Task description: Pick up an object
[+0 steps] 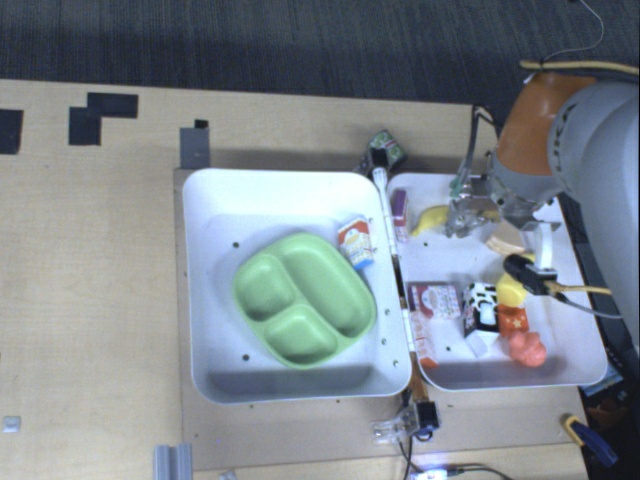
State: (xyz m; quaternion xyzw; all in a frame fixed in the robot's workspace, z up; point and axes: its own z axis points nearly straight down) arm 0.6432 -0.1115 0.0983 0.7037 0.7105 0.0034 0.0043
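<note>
Right bin (590, 363): gripper (462, 218) lowered at upper middle, finger state cannot be told. Yellow banana-like object (432, 218) just left of gripper, long axis roughly left–right, slightly tilted; contact uncertain. Below: dark red packet (434, 300), black-and-white toy (483, 308), orange-pink toy (527, 348). Left bin (200, 298): green divided plate (303, 298), small carton (356, 242) at its upper right.

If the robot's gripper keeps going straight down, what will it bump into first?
Probably the yellow banana-shaped toy, which lies just beside the gripper in the right bin. From this slanted view the depth is hard to judge, so it might miss the toy and touch the bin's white floor instead.
</note>
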